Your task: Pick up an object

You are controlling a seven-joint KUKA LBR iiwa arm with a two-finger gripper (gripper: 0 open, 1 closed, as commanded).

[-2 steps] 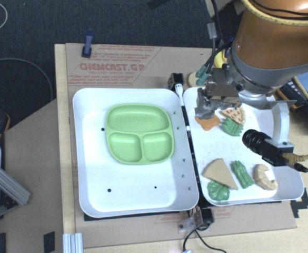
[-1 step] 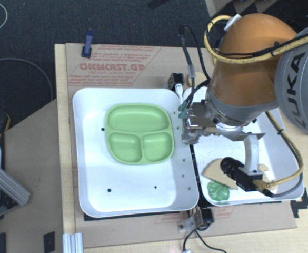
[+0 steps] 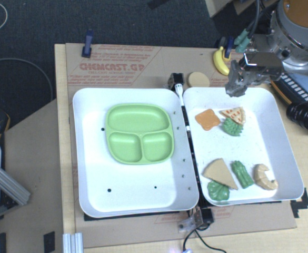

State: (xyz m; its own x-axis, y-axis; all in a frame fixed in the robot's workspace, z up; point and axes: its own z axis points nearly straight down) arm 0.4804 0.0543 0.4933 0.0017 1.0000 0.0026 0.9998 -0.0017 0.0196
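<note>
My gripper (image 3: 237,90) hangs over the far edge of the right bin (image 3: 285,136), above and apart from the toy food. Nothing shows between its fingers. Nearest it lie a pizza slice (image 3: 234,114), a green broccoli piece (image 3: 231,127) and an orange chip-like piece (image 3: 207,119). Toward the near side lie a tan wedge (image 3: 220,173), a green leafy piece (image 3: 218,191), a green pickle (image 3: 241,173) and a bitten beige cookie (image 3: 265,176).
The left bin (image 3: 88,157) holds a green divided plate (image 3: 139,133). Behind the bins on the cardboard lie a yellow banana (image 3: 221,61), a tan disc (image 3: 198,79) and a blue clip (image 3: 87,45).
</note>
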